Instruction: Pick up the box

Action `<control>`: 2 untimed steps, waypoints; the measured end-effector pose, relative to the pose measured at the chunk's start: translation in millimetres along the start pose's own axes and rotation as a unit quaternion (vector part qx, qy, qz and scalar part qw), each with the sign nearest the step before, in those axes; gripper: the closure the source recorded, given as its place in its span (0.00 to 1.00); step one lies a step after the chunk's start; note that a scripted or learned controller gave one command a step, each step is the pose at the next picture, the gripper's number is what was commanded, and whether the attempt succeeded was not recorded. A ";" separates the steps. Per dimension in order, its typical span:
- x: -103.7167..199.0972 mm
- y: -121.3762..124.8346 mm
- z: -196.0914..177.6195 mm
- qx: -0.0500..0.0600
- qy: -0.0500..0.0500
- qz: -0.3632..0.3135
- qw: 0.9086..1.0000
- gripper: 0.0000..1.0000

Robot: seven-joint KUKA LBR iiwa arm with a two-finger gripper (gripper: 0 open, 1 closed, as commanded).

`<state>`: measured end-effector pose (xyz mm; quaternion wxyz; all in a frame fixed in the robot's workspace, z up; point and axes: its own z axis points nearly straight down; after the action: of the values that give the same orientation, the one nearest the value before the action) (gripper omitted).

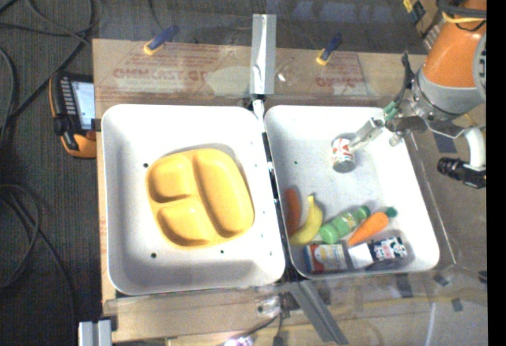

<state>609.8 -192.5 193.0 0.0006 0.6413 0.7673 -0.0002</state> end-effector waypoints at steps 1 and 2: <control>-11.3 13.7 102.6 -0.002 -0.001 -0.026 1.000 0.00; 32.3 58.6 103.1 -0.004 -0.003 -0.107 0.994 0.00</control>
<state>661.8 -150.4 89.9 0.0060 0.5559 0.8313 0.0008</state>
